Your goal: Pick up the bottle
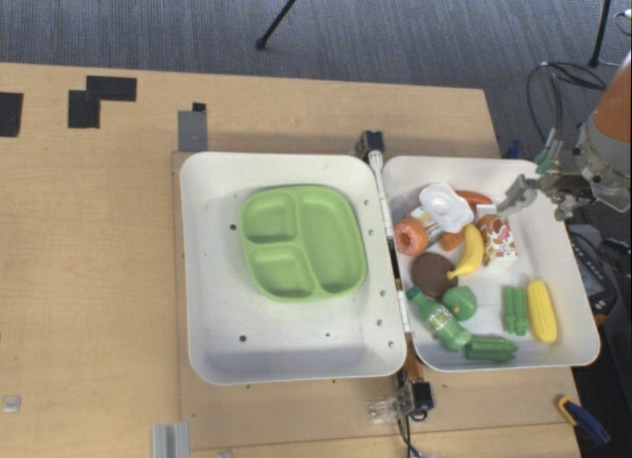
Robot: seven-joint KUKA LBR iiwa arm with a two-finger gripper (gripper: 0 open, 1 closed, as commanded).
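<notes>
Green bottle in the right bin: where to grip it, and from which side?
Probably the mid-body of the green bottle, from above, fingers closing across its width. It lies flat, diagonal, along the right bin near wall. The brown round piece and green round piece crowd its upper end.

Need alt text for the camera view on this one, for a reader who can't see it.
Overhead view of two white bins: the right bin holds toy food, including a green bottle near its left wall, a banana, corn and a donut. The arm's pincer hangs over that bin's upper right, away from the bottle. The left bin holds a green divided plate.
</notes>
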